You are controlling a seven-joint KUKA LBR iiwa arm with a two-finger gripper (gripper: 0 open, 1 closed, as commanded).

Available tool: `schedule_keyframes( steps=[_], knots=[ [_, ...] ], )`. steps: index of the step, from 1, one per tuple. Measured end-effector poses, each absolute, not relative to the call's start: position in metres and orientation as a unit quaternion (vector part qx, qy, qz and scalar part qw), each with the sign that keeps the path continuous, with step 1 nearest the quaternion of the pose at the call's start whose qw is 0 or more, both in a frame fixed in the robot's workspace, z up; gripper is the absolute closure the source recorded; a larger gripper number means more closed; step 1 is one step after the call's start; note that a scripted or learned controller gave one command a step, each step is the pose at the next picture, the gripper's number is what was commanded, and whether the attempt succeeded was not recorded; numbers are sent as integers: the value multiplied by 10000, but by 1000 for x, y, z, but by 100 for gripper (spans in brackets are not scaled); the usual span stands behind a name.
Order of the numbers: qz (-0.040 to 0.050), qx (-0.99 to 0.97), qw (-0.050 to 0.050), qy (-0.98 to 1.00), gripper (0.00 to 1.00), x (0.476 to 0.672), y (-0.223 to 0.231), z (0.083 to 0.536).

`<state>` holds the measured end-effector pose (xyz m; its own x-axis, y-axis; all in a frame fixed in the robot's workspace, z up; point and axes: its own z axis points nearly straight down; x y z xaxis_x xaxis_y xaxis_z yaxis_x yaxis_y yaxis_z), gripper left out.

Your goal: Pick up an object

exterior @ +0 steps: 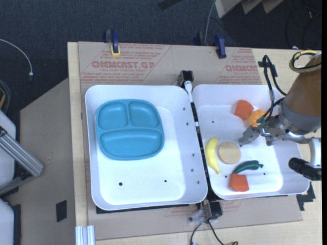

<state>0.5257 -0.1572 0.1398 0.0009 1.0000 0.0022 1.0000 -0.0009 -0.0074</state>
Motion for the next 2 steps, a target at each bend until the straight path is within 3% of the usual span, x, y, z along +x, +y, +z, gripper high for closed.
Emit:
schedule_keyframes(
  steps=[1,2],
  knots=[
    [-11,-7078,1,-7064,0,527,-157,90],
    [-32,-7073,-36,-7069,100,529,-157,104]
  ],
)
